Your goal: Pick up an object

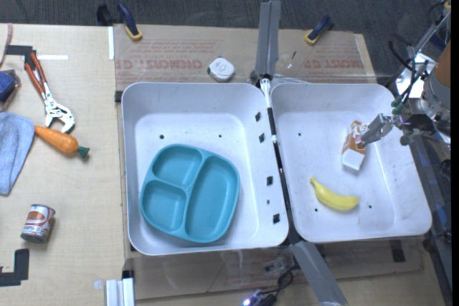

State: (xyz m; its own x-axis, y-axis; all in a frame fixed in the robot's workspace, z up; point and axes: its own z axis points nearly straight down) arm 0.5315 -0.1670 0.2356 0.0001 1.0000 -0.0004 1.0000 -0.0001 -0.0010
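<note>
Right bin [401,222]: tool [372,132] touching small carton [353,147]; banana [333,196] nearby.

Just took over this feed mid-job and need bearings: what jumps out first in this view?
The big teal divided plate fills much of the left bin. In the right bin, a yellow banana lies near the front, and the pincer reaches in from the right, right beside a small orange and white carton. Off to the left on the bench lie a carrot, pliers and a can.
</note>
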